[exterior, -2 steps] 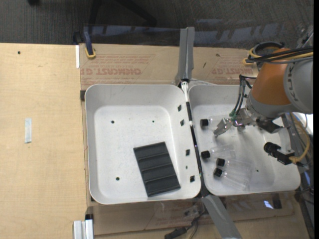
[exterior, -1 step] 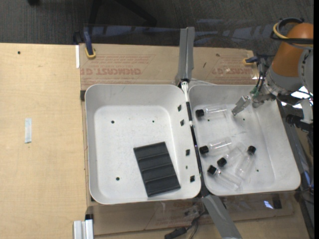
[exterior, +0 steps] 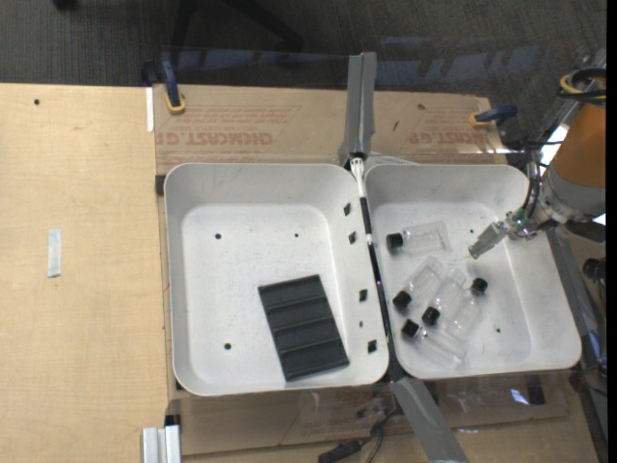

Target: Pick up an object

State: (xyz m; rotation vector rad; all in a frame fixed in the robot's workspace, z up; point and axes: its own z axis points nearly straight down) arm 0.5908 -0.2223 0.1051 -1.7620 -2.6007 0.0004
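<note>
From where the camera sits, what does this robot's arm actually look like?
A thick rounded limb with an orange band above a grey wrist. Thin cables bunch at the wrist, and a slim grey metal pincer juts out from it. No markings are legible.

Both of my white bins, the left bin (exterior: 193,258) and the right bin (exterior: 540,345), looked like smooth moulded plastic, lightly speckled with dark flecks. The ribbed slab (exterior: 303,327) in the left one was matt black, seemingly plastic or rubber. The small bottles (exterior: 436,302) in the right one were clear, glossy plastic with matt black caps. My bench (exterior: 77,258) had a pale, smooth wood finish, and printed brown cardboard (exterior: 251,128) lay dull behind the bins. My gripper (exterior: 490,240) showed grey metal; the floor (exterior: 405,13) looked like dark, rough carpet.
</note>
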